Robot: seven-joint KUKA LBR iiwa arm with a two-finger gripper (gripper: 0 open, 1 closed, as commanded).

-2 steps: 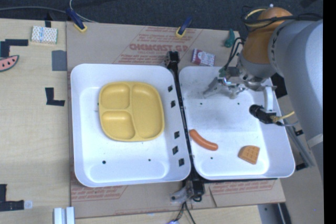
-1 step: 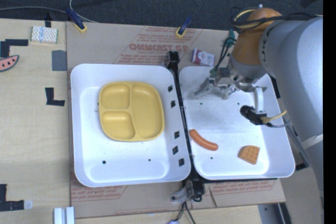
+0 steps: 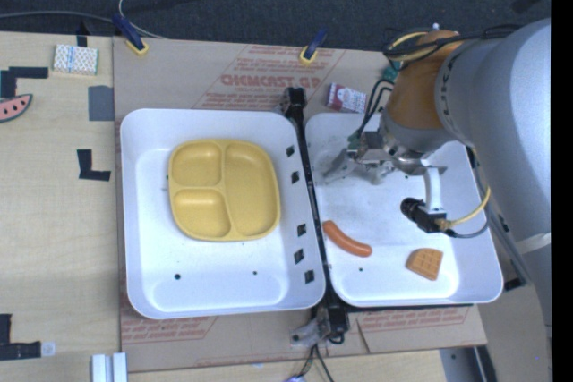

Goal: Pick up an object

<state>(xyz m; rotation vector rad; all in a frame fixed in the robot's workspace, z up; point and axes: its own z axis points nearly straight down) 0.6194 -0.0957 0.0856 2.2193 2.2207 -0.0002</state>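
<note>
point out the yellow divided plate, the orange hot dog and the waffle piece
yellow divided plastic plate [image 3: 224,190]: camera view, on the ridge where its compartments meet
orange toy hot dog [image 3: 346,238]: camera view, on the middle of its length
tan square waffle piece [image 3: 424,263]: camera view, on its centre

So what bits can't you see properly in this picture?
- Gripper: in the camera view its fingers look small and blurry, so open or shut is unclear.
- Right bin: the grey arm covers its far right corner.
- Small packet behind the bins: label too tiny to read.
- Arm: cut off by the right edge.
</note>
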